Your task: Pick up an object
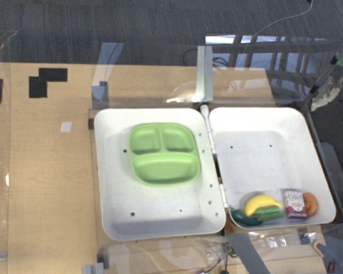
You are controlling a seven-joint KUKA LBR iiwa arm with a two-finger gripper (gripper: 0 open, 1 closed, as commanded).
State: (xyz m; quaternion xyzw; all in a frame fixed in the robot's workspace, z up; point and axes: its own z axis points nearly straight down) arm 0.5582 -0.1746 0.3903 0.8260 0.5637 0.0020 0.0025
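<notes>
Wooden bench [44,183] with two white bins side by side, dark carpet behind. Left bin [115,214] has a green divided plate [162,153] sitting about centre, slightly toward its far edge. Right bin [267,141] has everything piled at its near edge: yellow banana [261,203] lying on a green cucumber-looking thing [256,216], then a small red packet [294,203] with something orange [311,203] touching it by the near right corner. My guess is they slid there. Can't tell the gripper's state. Any of those is fair game for the pick.

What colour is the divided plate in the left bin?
Light green, seen plainly in the camera view: the divided plate.
</notes>
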